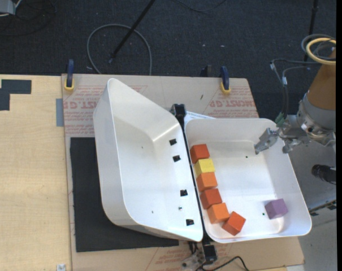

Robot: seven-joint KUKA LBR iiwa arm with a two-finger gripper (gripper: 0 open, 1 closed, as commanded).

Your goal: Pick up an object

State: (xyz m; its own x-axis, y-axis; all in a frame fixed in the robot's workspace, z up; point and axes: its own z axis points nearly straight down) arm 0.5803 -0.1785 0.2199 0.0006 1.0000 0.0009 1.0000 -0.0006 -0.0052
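Several cubes lie in the right bin (247, 174). A row runs along its left wall: an orange-red cube (200, 152), a yellow cube (204, 166), an orange cube (207, 180), a red cube (211, 196), another orange cube (219, 212) and a red-orange cube (234, 223). A purple cube (276, 208) sits alone near the front right corner. My gripper (277, 143) hovers over the bin's right rim, well above and behind the purple cube. Its fingers stand apart, open, with nothing between them.
The left bin (137, 157) is tipped up, its right rim resting against the right bin. Both stand on a black mat (86, 208) over cardboard held by two clamps at the back. Cables hang beside the arm at the right.
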